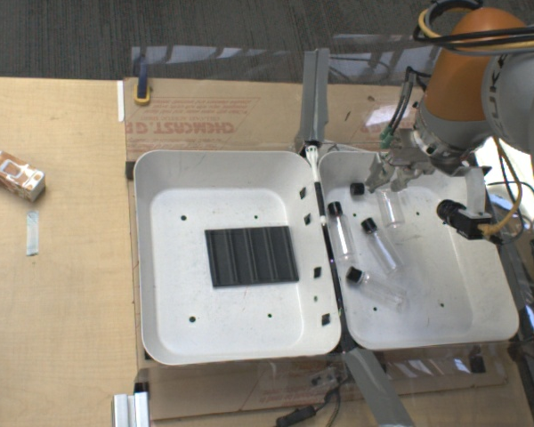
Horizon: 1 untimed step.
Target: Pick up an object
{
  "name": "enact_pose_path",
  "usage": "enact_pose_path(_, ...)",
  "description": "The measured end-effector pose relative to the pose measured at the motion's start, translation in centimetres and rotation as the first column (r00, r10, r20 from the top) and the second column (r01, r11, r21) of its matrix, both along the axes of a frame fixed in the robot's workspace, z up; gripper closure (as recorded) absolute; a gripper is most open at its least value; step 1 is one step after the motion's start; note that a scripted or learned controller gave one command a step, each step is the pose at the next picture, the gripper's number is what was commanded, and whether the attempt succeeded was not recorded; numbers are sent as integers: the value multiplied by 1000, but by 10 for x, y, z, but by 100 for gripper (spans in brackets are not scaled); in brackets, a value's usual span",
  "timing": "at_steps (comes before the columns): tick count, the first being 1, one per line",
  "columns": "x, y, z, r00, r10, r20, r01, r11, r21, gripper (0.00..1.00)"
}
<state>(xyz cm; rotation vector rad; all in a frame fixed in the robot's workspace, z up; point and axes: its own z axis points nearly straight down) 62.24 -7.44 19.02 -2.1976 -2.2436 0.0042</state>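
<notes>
The right bin [463, 318] holds several clear plastic tubes with black caps. One tube [340, 234] lies along the bin's left wall, another [381, 245] lies near the middle, and a third [376, 289] lies lower down. A black ribbed rectangular pad [251, 256] lies flat in the middle of the left bin [160, 327]. My gripper [390, 174] hangs over the upper left part of the right bin, just above a clear tube [391, 208] and beside a loose black cap [358, 188]. I see nothing held in it.
The grey arm with its orange band [467, 69] and cables covers the right bin's far right corner. A grey divider post [315, 96] stands between the bins at the back. A small printed box [16, 176] and a clear strip [32, 235] lie on the bench at left.
</notes>
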Motion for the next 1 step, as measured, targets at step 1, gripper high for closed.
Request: enact_pose_path(1, 36, 59, 14, 997, 77, 1, -77, 997, -1, 100)
